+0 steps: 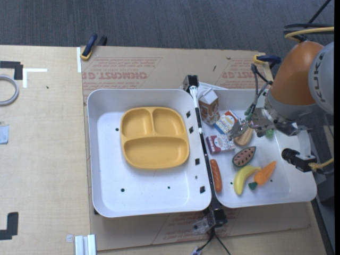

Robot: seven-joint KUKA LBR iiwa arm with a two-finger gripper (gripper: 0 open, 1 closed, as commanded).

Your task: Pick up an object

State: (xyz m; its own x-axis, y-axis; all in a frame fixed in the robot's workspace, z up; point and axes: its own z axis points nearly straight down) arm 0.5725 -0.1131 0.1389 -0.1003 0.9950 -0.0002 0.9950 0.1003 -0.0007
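In the right bin (pixel 297 193), gripper (pixel 245 127) touches bread piece (pixel 244 137)

Single fixed camera above bench (pixel 42 158), angled down, both bins (pixel 106 195) in frame.

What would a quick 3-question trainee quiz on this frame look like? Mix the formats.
1. True or false: the yellow divided plate lies in the right bin.
2. Which lies nearest the end effector? A) banana B) hot dog C) bread roll
3. Fill in: the small carton stands in the right bin's far ____ corner.

Key: 1 false, it lies in the left bin; 2 C; 3 left.
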